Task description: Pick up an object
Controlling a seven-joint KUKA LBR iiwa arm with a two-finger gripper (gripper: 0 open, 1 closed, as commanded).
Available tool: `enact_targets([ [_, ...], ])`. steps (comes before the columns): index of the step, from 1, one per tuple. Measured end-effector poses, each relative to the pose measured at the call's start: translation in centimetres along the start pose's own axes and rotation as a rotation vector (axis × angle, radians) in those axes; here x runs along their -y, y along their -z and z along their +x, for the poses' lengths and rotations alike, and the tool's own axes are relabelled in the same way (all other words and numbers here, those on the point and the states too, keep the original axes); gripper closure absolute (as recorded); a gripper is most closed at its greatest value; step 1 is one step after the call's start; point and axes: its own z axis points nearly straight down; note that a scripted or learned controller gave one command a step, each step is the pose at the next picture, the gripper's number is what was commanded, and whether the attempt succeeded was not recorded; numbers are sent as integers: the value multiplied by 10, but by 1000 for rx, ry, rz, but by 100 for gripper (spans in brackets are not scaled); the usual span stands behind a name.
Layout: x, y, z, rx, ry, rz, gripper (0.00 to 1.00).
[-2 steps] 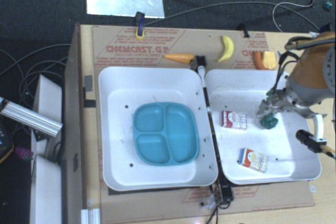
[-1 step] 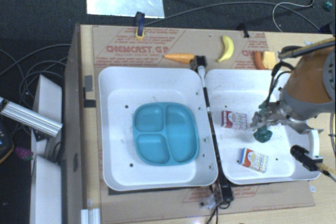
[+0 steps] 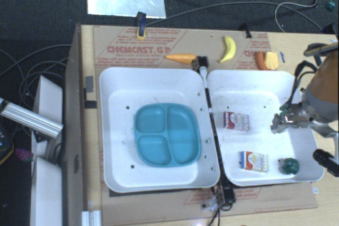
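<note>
1. While the arm reaches in from the right, its gripper (image 3: 283, 120) hangs over the right bin (image 3: 249, 87), near that bin's right wall, about mid-height in the view.
2. Whether the fingers are apart or together I cannot tell; the metal end is small and blurred from here. Nothing is visibly held.
3. Candidates in the right bin: a red-and-white carton (image 3: 235, 121), a second small carton with an orange panel (image 3: 253, 161), and a dark green ball (image 3: 289, 166).
4. Key relation: the red-and-white carton lies to the gripper's left, at about the same height in the view and apart from it, with bare bin floor between. Its long side runs roughly left-right.
5. The green ball sits below the gripper in the view, close to the bin's lower right corner; the second carton is just left of the ball.
6. Judgement: the red-and-white carton looks the plainest target, a sideways shift left and then down.
7. The left bin (image 3: 122, 82) holds a blue divided tray (image 3: 167, 134). A banana (image 3: 229, 49) and a carrot (image 3: 180, 58) lie on the tabletop (image 3: 159, 42) behind the bins, well away.
</note>
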Motion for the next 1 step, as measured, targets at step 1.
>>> enact_targets([
  [1,-85,-28,46,-2,3,1,100],
])
